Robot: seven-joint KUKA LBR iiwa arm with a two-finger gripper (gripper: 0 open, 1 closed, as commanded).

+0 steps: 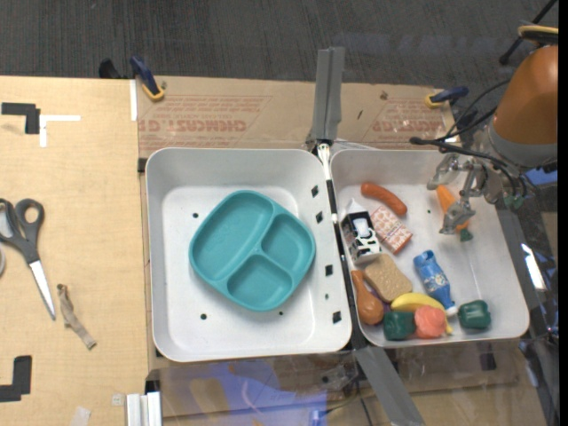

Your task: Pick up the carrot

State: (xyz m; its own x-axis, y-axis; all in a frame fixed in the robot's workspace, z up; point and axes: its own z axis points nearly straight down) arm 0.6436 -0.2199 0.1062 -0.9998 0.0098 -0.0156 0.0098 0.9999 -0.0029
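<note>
Carrot (445, 197) sits between gripper (457, 209) fingers.

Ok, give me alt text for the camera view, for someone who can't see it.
The gripper holds an orange carrot above the right bin, which holds toy foods. The left bin holds a teal divided plate; scissors lie on the bench.

— Where does the arm stand?
— It reaches in from the right, its orange band high at the upper right edge, wrist angled down and leftward.
— And the gripper (459, 209)?
— It hangs low over the right bin's upper right part, metal fingers (465, 224) pointing down.
</note>
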